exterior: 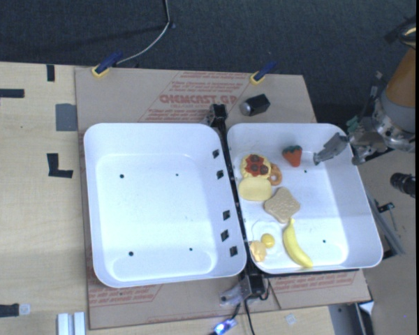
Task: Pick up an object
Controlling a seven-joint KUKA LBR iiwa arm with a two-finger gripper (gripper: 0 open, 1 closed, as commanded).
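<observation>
arm (pixel 405 82): cut off at the frame's right edge
gripper (pixel 341 147): over the right bin's (pixel 349 201) far right rim, finger state unclear

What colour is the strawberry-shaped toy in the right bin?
Red with a green top, the strawberry toy in the camera view.

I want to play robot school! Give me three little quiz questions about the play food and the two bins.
1. True or false: the banana lies in the left bin.
2. What lies closest to the end effector? A) banana B) strawberry C) bread slice
3. Fill in: the pizza slice lies by the wall shared with the ___ bin.

Key: 1 false, it lies in the right bin. 2 B. 3 left.
</observation>
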